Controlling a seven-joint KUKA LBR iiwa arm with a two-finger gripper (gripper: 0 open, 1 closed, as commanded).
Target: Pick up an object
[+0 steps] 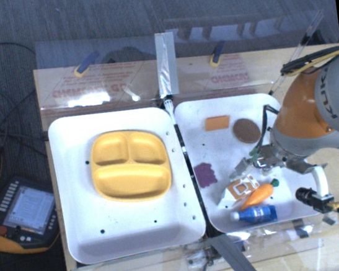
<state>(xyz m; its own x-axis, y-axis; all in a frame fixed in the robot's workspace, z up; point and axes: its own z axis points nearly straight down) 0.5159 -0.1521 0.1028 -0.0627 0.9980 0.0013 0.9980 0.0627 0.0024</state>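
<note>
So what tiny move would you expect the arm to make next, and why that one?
Probably a short drop straight down. The claw hangs in the right bin just above the small orange-and-white card and the carrot, with nothing visibly held yet. Those two lie closest beneath it, so lowering onto one of them looks like the quickest way to a grab.

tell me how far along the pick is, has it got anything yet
Done: the arm has reached into the right bin, with the gripper low among the objects. In hand: nothing visibly lifted; the carrot, blue bottle, orange block, brown disc and purple grapes all lie on the bin floor. Left: closing on one object and lifting it.
</note>
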